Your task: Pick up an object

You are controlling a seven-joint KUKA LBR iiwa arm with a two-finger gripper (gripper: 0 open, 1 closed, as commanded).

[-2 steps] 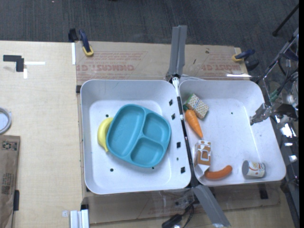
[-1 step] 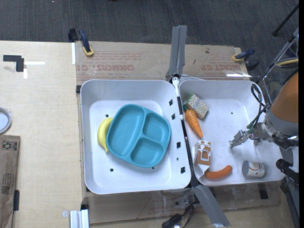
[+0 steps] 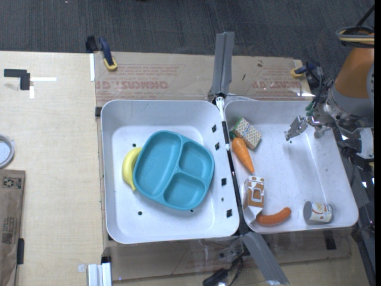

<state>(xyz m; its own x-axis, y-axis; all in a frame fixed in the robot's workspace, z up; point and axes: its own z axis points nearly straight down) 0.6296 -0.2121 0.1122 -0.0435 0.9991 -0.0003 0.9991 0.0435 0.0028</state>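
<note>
The right bin [image 3: 333,159] holds several small items along its left and front sides. A checkered sponge-like block [image 3: 247,133] lies at the back left, with an orange carrot [image 3: 242,154] just in front of it. A small orange-and-white carton [image 3: 254,193] stands near the divider, a sausage [image 3: 273,217] lies at the front, and a small can [image 3: 318,213] lies on its side at the front right. My gripper [image 3: 296,128] hovers over the bin's back right part, with nothing between its fingers. It is well apart from every item.
The left bin [image 3: 113,159] holds a blue three-compartment plate [image 3: 174,170] with a yellow banana [image 3: 128,167] tucked against its left side. A grey divider post [image 3: 223,61] rises between the bins. Clamps [image 3: 107,55] sit at the cardboard's back corners.
</note>
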